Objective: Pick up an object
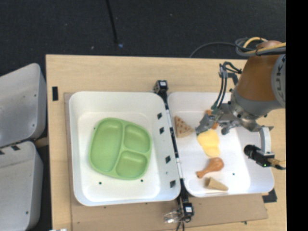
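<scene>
The right bin (240,177) holds a pizza slice (182,126) near its left wall, a yellow cheese wedge (209,143) in the middle, a chicken drumstick (211,167) below that and a tan cone-shaped piece (215,184) near the front. My gripper (214,121) hangs over the bin's upper middle, just above the cheese wedge, with something small and orange (210,113) showing beside its fingers. What that orange bit is I cannot make out. The arm's orange band (257,81) sits over the bin's back right.
The left bin (77,129) holds a green divided plate (120,148). A black clip (160,86) sits at the top of the ridge between the bins, and cables (226,78) trail along the arm. A black part of the arm (257,155) hangs over the right bin's right side.
</scene>
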### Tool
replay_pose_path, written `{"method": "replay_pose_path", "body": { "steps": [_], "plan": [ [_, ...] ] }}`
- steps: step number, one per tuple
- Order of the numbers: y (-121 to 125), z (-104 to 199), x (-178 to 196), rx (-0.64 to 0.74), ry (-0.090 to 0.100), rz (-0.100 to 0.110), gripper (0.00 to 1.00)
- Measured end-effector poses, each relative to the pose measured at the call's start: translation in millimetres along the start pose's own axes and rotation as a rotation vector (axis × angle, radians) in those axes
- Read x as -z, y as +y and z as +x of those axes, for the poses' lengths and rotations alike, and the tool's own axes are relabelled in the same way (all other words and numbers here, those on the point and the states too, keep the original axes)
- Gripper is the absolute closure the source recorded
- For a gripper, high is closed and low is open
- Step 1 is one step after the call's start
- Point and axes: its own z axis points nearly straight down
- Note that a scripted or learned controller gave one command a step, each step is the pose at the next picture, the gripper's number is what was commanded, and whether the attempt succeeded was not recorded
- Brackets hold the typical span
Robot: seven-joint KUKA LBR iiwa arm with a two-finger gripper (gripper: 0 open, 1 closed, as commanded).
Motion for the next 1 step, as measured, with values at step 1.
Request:
{"method": "replay_pose_path", "body": {
  "steps": [1],
  "plan": [
    [0.8,2.3,-43.1,-0.001,0.000,0.000,0.00]
  ]
}}
